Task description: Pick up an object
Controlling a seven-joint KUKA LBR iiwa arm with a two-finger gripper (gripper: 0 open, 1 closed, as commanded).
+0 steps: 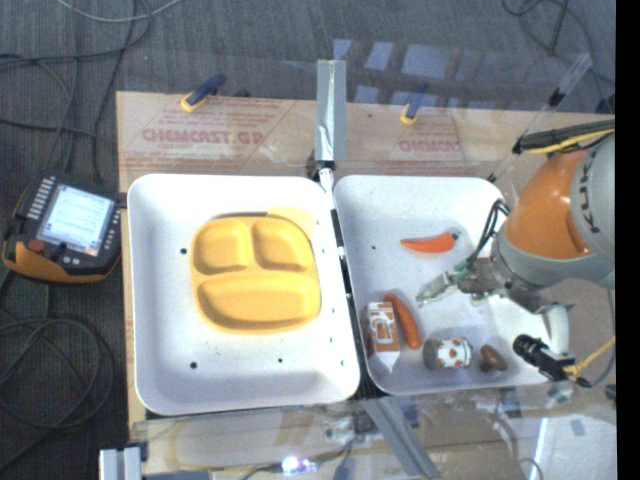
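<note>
Along the right bin's (420,200) near wall sit a small patterned can (447,353) and red sausage (405,322); the gripper (440,287), jaws spread, should centre over one before closing.

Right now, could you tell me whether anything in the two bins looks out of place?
Nothing stands out. The yellow tray lies flat in the left bin; the toy carrot, sausage and small can lie separately.

Arm (570,218) cut off at right edge
</note>
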